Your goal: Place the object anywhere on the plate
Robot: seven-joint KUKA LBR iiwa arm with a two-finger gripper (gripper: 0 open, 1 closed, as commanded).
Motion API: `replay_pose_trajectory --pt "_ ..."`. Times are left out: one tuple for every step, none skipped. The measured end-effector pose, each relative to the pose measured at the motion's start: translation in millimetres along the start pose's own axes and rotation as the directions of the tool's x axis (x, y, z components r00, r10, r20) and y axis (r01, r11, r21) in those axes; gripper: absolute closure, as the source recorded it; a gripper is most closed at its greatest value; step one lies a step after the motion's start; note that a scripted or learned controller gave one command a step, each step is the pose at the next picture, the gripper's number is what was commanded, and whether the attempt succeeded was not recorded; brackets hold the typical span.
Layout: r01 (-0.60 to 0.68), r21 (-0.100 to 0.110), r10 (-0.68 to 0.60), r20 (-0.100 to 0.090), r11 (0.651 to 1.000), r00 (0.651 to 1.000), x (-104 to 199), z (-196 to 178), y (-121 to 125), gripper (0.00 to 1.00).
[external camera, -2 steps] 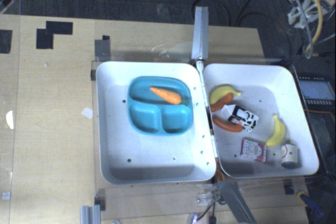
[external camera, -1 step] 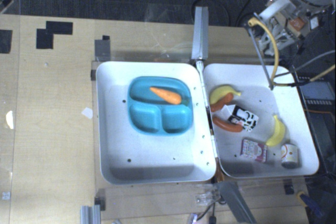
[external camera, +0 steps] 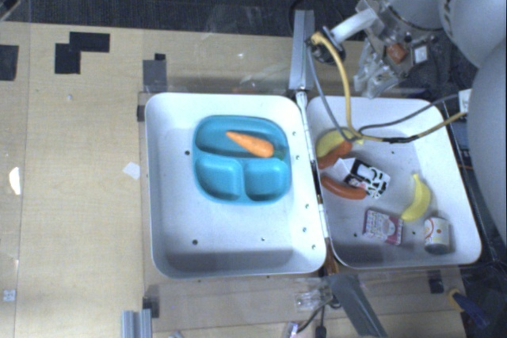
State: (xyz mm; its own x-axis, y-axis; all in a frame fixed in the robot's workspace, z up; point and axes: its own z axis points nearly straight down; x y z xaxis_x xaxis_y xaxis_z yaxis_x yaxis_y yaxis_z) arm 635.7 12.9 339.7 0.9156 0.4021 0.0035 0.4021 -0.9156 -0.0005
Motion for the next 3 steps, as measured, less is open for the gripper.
replay_pose_trajectory --pt "-0.101 0.000 0.101 0.000 0.995 0.995 -3.7 9.0 -46.2 1.00" --pt "-0.101 0.000 0.101 0.000 0.995 0.995 -3.7 8.9 -46.2 0.00" --pt "-0.210 -0.001 0.210 -0.001 0.978 0.978 7.1 -55.5 -13.0 0.00"
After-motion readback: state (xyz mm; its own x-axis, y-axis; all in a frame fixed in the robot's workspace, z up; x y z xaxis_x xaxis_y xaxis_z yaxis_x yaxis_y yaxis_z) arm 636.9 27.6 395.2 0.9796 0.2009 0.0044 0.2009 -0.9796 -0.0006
